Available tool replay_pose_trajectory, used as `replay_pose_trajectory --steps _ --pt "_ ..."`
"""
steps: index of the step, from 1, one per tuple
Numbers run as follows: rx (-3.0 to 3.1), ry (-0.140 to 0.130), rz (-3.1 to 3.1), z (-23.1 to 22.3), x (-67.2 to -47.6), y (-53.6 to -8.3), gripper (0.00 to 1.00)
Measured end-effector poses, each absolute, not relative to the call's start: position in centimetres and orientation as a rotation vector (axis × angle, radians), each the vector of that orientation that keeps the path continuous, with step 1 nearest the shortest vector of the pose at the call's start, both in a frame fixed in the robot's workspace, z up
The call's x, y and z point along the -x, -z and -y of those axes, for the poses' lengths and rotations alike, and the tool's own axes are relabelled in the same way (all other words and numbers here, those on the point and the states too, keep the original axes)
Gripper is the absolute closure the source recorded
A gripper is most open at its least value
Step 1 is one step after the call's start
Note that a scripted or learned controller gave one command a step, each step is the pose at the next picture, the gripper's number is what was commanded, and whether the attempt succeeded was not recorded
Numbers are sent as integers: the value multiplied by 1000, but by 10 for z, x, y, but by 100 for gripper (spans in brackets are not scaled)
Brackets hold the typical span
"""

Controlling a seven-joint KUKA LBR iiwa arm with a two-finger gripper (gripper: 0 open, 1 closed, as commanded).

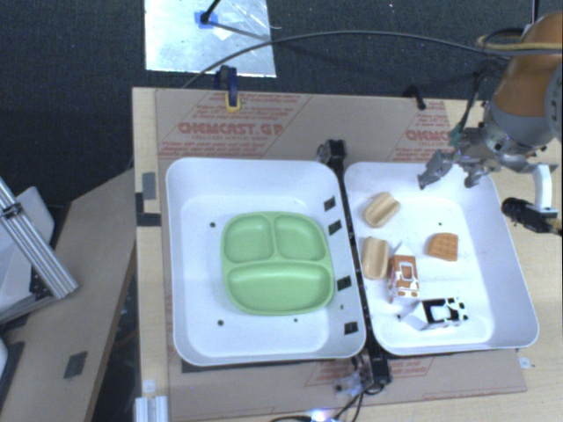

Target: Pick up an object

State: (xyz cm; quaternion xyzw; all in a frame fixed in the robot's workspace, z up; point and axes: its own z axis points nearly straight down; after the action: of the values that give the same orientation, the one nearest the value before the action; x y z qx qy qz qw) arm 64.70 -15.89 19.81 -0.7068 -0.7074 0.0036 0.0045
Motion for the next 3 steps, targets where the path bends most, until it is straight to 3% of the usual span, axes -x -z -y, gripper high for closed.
replay_pose_trajectory --steps 1,3 --pt "2219 1 2226 158 -650 -207 0" --pt "2219 -2 2223 164 -661 -115 0"
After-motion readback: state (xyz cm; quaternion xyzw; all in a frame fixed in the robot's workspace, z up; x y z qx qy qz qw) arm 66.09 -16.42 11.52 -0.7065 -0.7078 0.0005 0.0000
